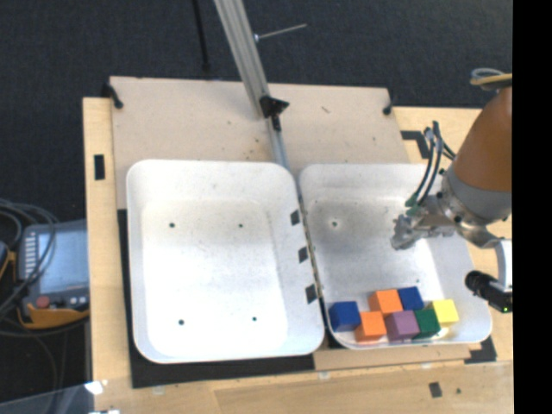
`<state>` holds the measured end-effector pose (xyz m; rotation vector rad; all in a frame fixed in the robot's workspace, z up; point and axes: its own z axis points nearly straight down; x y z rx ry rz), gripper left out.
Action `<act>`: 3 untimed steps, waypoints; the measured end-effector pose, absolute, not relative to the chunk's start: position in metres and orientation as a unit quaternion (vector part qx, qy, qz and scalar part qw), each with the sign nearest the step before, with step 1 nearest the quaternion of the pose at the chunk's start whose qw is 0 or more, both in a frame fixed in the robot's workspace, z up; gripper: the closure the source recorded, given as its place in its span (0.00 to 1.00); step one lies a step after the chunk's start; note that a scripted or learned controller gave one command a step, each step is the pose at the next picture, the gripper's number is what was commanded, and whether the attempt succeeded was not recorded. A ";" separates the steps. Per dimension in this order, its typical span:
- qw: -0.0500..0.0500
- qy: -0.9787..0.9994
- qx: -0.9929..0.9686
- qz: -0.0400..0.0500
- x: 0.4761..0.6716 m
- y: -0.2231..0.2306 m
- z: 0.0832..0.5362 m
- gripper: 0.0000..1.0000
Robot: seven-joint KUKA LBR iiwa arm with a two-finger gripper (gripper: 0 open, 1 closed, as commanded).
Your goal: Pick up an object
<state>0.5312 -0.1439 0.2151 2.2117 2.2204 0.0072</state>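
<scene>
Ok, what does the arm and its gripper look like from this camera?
The arm is grey with a broad orange band above the wrist. Thin cables loop along its left side down to a small grey metal gripper.

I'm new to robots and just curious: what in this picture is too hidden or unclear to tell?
- Pincer: small and blurred in the camera view; whether it is open can't be told.
- Arm: cut off by the right edge.
- Blocks in the right bin: packed tight, so their exact number and any stacking are unclear.
- Screen device at left: cut off by the edge, display unreadable.
</scene>
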 end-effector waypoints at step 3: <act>-0.001 0.709 0.705 0.000 0.555 -0.041 0.211 1.00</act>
